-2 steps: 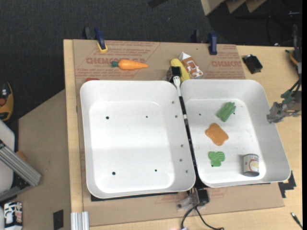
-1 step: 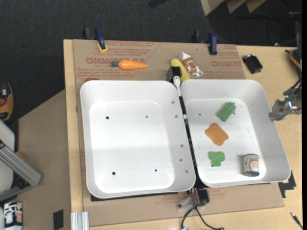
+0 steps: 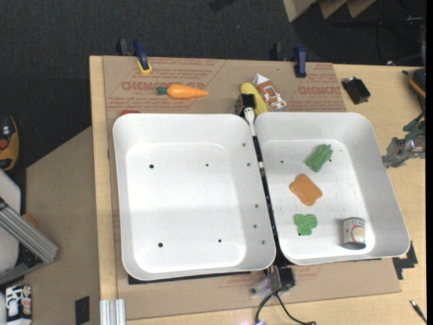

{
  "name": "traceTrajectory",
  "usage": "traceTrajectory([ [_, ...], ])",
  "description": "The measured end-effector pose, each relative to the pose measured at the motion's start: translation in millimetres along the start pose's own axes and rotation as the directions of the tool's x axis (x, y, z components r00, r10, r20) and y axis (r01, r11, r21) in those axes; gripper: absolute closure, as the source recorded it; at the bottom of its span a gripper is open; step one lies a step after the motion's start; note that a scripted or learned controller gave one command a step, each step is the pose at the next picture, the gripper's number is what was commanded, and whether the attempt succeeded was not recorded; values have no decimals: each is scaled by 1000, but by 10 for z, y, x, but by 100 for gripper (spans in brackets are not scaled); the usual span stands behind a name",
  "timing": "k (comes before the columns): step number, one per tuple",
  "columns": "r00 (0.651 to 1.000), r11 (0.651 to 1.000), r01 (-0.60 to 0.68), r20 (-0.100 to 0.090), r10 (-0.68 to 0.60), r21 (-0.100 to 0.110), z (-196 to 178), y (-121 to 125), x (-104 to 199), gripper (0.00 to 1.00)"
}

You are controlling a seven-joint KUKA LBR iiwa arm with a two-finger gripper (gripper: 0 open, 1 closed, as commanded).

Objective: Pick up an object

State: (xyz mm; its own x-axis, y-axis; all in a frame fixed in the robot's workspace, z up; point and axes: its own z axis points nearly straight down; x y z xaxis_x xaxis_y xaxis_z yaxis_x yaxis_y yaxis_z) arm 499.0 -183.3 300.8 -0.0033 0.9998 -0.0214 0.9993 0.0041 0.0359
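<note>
Four objects lie in the right bin [image 3: 365,135]: a green piece [image 3: 318,158] toward its far side, an orange piece [image 3: 306,189] at its middle, a green broccoli [image 3: 305,223] nearer, and a can [image 3: 352,233] at the near right corner. Whether the tool is wide or narrow cannot be told. Likely risks: the can, on its side, rolling away, or fingers striking the bin wall beside it.
</note>
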Motion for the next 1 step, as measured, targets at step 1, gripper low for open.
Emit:
traceTrajectory([
  [1, 1000, 1000, 1, 2, -1, -3, -102, 11, -4, 100],
])
